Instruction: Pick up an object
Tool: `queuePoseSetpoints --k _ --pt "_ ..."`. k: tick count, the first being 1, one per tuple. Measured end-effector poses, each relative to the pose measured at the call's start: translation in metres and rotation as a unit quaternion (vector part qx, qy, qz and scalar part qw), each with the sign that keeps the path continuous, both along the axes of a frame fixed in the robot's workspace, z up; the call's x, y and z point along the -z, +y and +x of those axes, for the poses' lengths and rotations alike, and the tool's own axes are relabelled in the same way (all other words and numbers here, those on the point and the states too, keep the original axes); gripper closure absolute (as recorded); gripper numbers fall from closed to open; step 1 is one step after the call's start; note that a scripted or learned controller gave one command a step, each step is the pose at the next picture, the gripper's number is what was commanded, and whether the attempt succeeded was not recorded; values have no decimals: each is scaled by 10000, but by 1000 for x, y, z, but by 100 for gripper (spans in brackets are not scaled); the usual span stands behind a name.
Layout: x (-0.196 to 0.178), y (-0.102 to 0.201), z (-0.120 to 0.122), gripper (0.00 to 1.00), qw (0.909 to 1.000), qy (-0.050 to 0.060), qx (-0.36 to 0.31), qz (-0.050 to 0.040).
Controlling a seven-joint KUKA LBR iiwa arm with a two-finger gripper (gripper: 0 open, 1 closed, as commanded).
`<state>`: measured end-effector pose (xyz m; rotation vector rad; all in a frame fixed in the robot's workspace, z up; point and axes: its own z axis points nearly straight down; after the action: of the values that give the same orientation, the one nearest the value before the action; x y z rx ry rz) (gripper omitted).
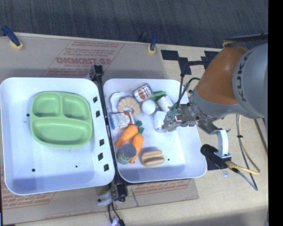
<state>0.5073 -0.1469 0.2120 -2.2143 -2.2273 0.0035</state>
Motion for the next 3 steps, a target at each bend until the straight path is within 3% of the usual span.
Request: queuePoseSetpoints --k 1,2,3 --pt "0 0 0 0 10000 -3 0 1" --pt "116 -54 42 0 10000 23 0 7" --pt "120 21 92 0 10000 2 -13 8"
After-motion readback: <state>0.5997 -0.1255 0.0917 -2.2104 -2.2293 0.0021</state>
